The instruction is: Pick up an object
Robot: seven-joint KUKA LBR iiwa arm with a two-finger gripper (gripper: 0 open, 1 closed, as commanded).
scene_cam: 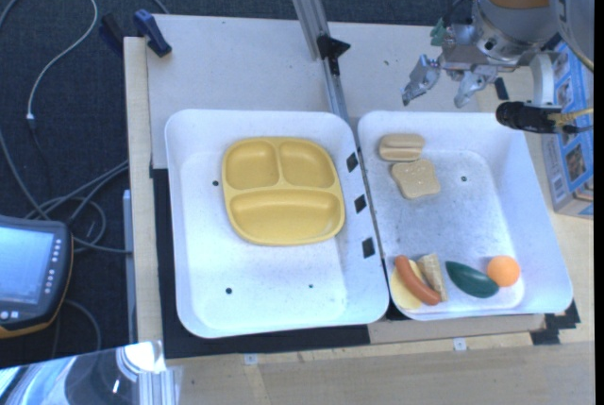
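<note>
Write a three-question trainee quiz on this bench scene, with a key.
1. True or false: the gripper holds the orange.
2. Which bin holds the yellow tray: A left bin, B right bin?
3. Fill in: the bun lies just above the ____ in the picture.

Key: 1 false, it hangs open over the bench beyond the bins. 2 A. 3 bread slice.

Claw (442, 86) above desk (245, 63), behind right bin (538, 195). Bun (401, 147), bread slice (416, 178) just before claw. Hot dog (416, 281), orange (504, 271) farther before. Divided tray (281, 190) in left bin (198, 233), claw's left.
</note>
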